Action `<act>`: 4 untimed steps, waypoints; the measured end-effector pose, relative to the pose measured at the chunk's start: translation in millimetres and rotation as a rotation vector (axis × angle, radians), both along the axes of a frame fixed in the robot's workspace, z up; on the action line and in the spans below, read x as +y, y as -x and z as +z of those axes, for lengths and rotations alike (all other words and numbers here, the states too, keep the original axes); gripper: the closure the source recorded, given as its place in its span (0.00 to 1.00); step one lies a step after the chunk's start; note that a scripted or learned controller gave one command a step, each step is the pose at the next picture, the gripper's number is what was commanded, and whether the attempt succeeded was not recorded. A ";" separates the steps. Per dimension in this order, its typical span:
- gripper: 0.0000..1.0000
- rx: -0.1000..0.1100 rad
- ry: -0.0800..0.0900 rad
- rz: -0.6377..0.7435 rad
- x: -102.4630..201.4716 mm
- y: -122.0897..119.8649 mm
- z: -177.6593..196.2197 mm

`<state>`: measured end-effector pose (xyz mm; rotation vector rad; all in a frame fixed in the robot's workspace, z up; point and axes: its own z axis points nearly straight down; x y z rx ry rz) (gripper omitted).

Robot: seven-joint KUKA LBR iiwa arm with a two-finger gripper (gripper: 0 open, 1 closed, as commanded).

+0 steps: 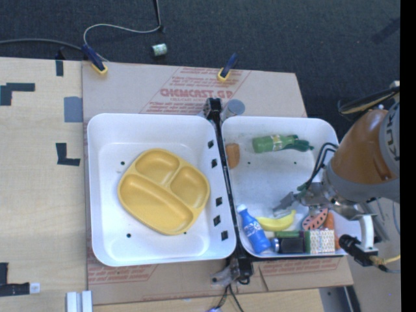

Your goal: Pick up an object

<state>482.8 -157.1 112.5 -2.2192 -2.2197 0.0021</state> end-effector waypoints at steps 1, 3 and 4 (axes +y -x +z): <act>1.00 0.001 -0.001 0.000 0.5 -0.1 9.3; 1.00 -0.003 0.002 0.002 128.2 -1.3 190.7; 1.00 -0.001 0.002 0.000 117.1 -55.1 152.6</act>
